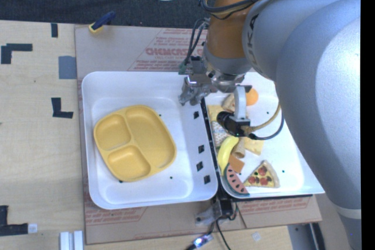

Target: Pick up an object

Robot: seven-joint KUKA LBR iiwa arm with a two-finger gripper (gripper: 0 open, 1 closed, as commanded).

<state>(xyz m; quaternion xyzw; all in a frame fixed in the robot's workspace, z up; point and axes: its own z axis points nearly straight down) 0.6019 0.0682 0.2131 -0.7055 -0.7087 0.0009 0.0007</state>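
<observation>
1. There are two shallow bins: the left white bin (132,89) and the right white bin (285,152).
2. The left one holds one yellow plastic tray (135,141) with three compartments. It lies flat, turned at a slant to the bin's walls.
3. The right one holds a cluster of toy food:
   - one yellow toy banana (226,152)
   - one toy watermelon slice (233,180)
   - one toy pizza slice (262,175)
   - one orange round piece (251,96)
   - some pale pieces too overlapped to count
4. The banana's long axis runs along the wall between the bins, with its lower end beside the watermelon. The pizza's tip points toward the far side.
5. The gripper (191,92) hangs over the far end of that shared wall. Whether it is wide or narrow cannot be told.
</observation>
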